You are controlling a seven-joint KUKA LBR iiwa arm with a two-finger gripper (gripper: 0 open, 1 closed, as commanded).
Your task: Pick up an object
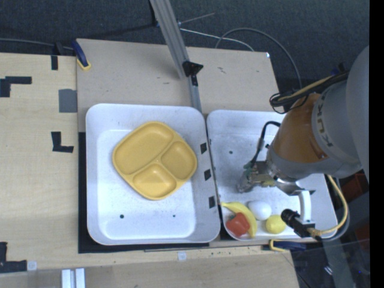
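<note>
End effector (247, 182) is seen low in the right bin (231, 131), centre-right of frame; its open or closed state cannot be told. Banana (239, 208), red object (238, 224), white ball (260, 209) and lemon (275, 224) lie ungrasped at lower right. Pick judged not yet made.

yellow divided plate (155, 159), left bin (96, 161)

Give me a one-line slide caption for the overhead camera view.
Gripper lowered in right bin above toy food; yellow divided plate in left bin.
</note>
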